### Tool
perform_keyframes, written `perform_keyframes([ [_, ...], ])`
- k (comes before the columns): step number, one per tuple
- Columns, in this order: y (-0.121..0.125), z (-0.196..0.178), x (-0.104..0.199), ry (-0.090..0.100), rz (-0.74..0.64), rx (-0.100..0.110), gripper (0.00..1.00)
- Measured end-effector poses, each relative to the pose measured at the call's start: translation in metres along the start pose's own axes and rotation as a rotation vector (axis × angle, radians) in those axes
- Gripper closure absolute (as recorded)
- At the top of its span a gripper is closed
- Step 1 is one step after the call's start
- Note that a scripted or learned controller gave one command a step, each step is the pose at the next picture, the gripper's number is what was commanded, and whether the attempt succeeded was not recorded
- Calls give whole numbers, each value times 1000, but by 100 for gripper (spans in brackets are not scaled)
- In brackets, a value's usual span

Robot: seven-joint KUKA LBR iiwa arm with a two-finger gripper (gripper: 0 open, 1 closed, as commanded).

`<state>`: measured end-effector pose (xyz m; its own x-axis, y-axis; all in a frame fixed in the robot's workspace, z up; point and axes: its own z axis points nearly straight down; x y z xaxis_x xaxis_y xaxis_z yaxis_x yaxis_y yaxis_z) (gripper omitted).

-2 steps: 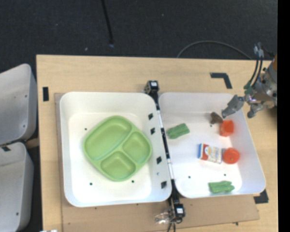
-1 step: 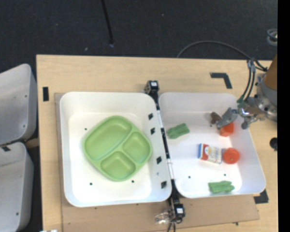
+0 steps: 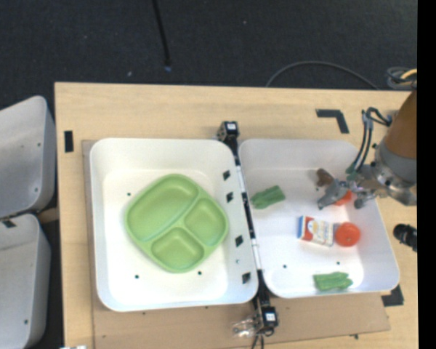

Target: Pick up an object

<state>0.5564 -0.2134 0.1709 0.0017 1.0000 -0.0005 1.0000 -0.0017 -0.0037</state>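
Observation:
My gripper (image 3: 344, 197) hangs low over the right bin (image 3: 298, 151), near its right wall, at the end of the grey arm with the orange band. Its fingers stand apart, open, and a small orange-red object (image 3: 341, 200) shows on the bin floor between them. A brown object (image 3: 323, 176) lies just left of the gripper. Below it sit a small white, blue and orange carton (image 3: 315, 231) and a red ball (image 3: 347, 233). A green piece (image 3: 267, 196) lies near the bin's left wall. Another green piece (image 3: 332, 282) lies at the front.
The left bin (image 3: 109, 166) holds a green divided plate (image 3: 176, 222). A raised divider with black clips (image 3: 240, 209) separates the two bins. Cables run beside the arm at the right bin's far right corner (image 3: 365, 133).

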Motion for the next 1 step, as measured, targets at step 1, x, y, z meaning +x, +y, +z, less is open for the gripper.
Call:
perform_keyframes([
  [1, -1, 44, -7, -1, 1, -1, 0],
])
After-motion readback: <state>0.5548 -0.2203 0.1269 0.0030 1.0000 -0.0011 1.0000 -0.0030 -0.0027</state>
